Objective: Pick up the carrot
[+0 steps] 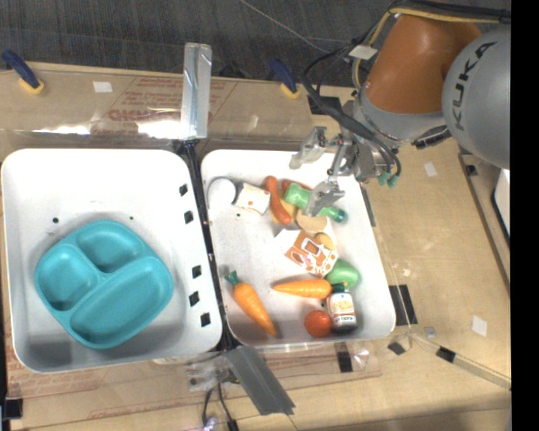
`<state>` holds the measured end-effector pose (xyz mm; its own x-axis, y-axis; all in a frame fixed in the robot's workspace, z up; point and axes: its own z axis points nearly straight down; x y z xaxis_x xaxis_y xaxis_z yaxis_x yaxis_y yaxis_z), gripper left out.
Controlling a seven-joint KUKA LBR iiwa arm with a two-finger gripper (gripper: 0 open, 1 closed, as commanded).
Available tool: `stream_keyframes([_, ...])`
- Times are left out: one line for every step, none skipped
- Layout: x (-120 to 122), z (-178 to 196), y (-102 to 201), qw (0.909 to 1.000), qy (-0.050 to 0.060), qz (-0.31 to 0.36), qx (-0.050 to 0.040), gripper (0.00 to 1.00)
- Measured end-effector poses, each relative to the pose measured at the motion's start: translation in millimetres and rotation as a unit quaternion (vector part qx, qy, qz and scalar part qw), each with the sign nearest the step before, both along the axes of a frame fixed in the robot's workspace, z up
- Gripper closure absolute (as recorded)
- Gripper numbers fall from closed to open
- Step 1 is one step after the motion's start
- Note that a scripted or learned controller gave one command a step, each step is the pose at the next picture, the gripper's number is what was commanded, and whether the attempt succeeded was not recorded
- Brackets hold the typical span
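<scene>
Toys [310, 251] crowd the carrot [303, 287]; tool [328, 171] above them, grip state unclear.

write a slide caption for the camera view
Gripper hovers over the toy-filled right bin; two carrots lie near its front.

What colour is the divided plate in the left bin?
Teal, a light blue-green. The plate shows clearly in the camera view.

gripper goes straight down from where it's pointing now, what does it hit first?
Probably the green toy at the right bin's back, directly under the gripper. Depth is unclear; neither carrot lies on that line.
</scene>
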<state>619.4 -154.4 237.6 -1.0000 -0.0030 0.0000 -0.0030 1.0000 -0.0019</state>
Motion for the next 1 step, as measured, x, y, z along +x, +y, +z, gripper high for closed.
stream_keyframes([-54.2,-88.6,17.8,0.9999,0.003,0.010,0.0019,0.00])
